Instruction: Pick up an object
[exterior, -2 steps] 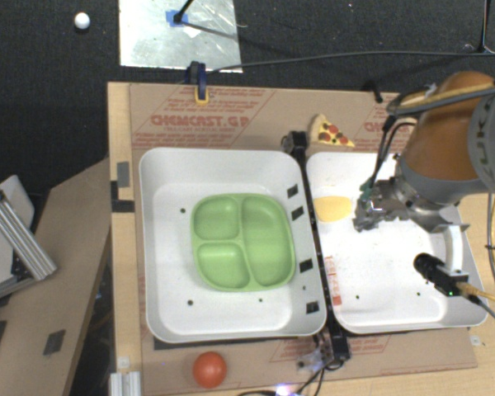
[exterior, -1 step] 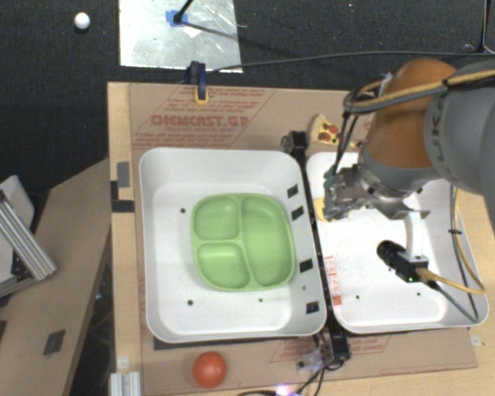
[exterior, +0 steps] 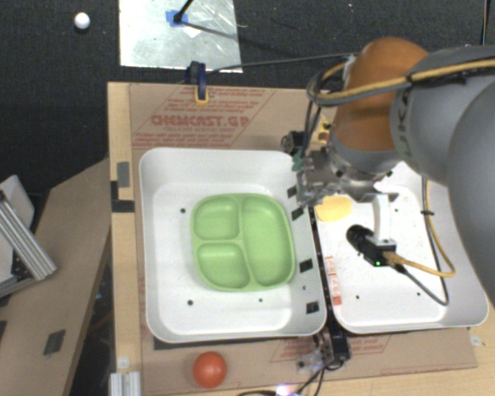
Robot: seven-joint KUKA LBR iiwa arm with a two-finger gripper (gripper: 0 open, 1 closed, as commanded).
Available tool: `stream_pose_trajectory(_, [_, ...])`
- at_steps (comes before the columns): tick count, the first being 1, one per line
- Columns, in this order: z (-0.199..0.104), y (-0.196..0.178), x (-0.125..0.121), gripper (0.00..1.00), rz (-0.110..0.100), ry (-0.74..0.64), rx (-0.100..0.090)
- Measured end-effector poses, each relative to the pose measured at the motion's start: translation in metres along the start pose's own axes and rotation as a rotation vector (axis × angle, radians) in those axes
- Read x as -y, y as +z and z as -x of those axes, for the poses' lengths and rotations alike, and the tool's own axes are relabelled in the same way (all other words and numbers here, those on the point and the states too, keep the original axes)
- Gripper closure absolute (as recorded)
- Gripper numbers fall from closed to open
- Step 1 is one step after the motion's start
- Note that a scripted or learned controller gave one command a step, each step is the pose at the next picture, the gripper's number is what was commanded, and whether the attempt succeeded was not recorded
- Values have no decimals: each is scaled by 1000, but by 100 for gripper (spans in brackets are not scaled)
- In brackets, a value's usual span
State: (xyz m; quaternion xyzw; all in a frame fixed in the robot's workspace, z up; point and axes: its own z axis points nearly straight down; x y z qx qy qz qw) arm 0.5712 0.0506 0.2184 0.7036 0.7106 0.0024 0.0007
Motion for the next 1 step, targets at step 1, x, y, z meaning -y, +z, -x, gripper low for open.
stream_pose_trajectory(1, [-46, 7, -16, 100, -2, 0, 0])
